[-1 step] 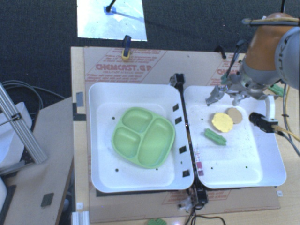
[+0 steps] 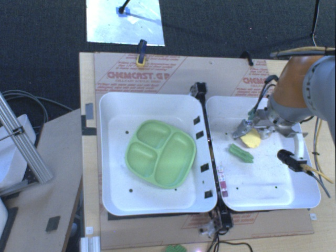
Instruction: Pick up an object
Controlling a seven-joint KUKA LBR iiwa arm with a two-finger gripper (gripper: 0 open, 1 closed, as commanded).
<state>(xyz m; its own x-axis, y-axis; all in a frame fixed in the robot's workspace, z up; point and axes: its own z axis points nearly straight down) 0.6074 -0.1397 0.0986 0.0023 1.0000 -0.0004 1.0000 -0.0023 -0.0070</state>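
Two shallow white plastic bins are sitting side by side here, the left bin [image 2: 113,119] and the right bin [image 2: 273,193], meeting at a dark divider strip down the middle. The left one is carrying a single pale green plastic plate with three compartments [image 2: 160,154], smooth, rounded at the corners, lying flat and turned at an angle. The right one is holding two small loose things: a soft-looking yellow lump [image 2: 252,140] and a small green ridged piece [image 2: 241,153], lying just beside each other, the green one a little lower and to the left.

The grey arm with its orange band [image 2: 294,80] is reaching in from the right, and the metal two-finger gripper [image 2: 245,131] is sitting low, right at the yellow lump's upper left edge. Honestly I cannot tell whether the fingers are spread or pressed together, or whether they're pinching the lump; it's all too small and crowded there.

The bins are resting on a tan board surface [image 2: 157,70] with reddish printed lettering, and dark carpet-like floor [image 2: 42,35] is showing around it. A shiny square metal sheet [image 2: 126,12] is lying on the floor up top, and a yellow clamp [image 2: 142,54] is gripping the board's far edge.
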